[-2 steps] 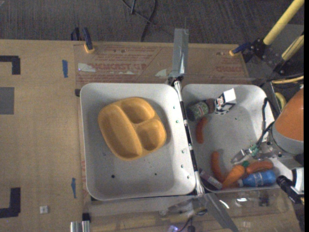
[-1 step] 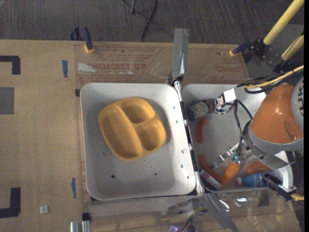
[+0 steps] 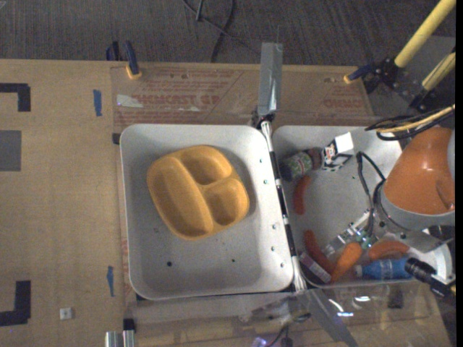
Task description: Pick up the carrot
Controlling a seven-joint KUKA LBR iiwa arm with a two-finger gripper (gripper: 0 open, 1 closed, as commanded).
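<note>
From the camera above the bench, I am reaching in from the right, my orange band (image 3: pixel 422 172) hanging over the right bin (image 3: pixel 318 139). My gripper (image 3: pixel 356 237) is sitting low in that bin, near its front edge, and its metal fingertips are coming down right at the upper end of the carrot (image 3: pixel 346 261). The carrot is lying tilted in the front part of the right bin, its lower end pointing toward the front wall. Whether I am actually gripping it I cannot tell — the tips are small and partly hidden under my wrist, so how far apart they are standing is not clear either.

Around the carrot, things are crowding together. A red sausage-like piece (image 3: pixel 316 249) is lying just to its left, another orange piece (image 3: pixel 389 249) just to its right, and a blue bottle (image 3: pixel 383 269) is lying on its side along the front wall, touching or nearly touching the carrot's lower end. Further back, a second reddish piece (image 3: pixel 300 194) is lying near the divider, and a dark bottle with a green label (image 3: pixel 300 163) is resting at the bin's back left.

The left bin (image 3: pixel 145 251) is holding a yellow divided plate (image 3: pixel 198 191) — three compartments, sitting toward the back of the bin.
</note>
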